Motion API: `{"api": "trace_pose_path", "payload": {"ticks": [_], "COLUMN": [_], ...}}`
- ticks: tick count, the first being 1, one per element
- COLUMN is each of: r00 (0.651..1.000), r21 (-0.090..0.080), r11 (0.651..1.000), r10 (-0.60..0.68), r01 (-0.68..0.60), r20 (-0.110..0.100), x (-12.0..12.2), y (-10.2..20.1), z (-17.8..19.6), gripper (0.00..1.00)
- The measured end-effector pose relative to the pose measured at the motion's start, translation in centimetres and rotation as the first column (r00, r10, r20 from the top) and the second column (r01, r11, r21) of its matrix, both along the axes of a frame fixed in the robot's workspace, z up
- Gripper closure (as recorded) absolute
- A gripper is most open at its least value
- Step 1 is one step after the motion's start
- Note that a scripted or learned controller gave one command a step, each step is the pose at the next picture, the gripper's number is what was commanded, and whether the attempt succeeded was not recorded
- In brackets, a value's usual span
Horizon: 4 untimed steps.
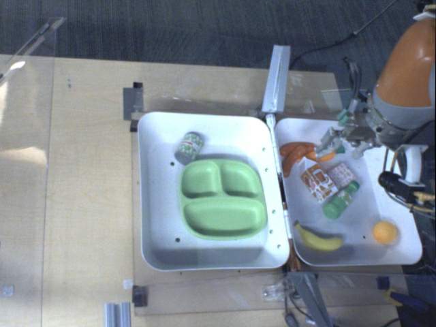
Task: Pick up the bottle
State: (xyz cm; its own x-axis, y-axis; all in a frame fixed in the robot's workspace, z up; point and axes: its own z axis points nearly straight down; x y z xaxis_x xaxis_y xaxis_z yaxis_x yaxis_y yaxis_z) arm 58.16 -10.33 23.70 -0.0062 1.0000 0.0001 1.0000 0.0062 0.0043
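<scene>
Near the right bin's (pixel 409 254) middle we see the bottle (pixel 340 201) lying diagonal, green cap toward the front edge, touching a snack packet (pixel 320 180). Gripper (pixel 340 133) hovers by the back edge; we can't tell its finger state.

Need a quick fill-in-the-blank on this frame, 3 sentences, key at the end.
1. The green divided tray lies in the ____ bin.
2. The banana lies in the same bin as the ____.
3. The bottle has a ____ cap end and lies beside the snack packet, below the gripper.

Missing words: left; orange; green
</scene>
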Motion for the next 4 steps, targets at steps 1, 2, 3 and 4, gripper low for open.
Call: {"api": "trace_pose_path", "payload": {"ticks": [1, 2, 3, 4], "r00": [1.000, 0.989, 0.992, 0.991], "r21": [0.000, -0.006, -0.004, -0.009], "r11": [1.000, 0.989, 0.992, 0.992], "r10": [0.019, 0.150, 0.127, 0.128], "r01": [-0.019, -0.150, -0.127, -0.128], "r20": [-0.001, 0.012, 0.014, 0.025], "x": [-6.4, -2.8, -8.8, -8.4], "y": [-2.0, -5.2, -0.7, -0.7], "z": [-7.9, -14.7, -14.5, -13.3], "gripper": [0.00, 0.00, 0.00, 1.00]}}
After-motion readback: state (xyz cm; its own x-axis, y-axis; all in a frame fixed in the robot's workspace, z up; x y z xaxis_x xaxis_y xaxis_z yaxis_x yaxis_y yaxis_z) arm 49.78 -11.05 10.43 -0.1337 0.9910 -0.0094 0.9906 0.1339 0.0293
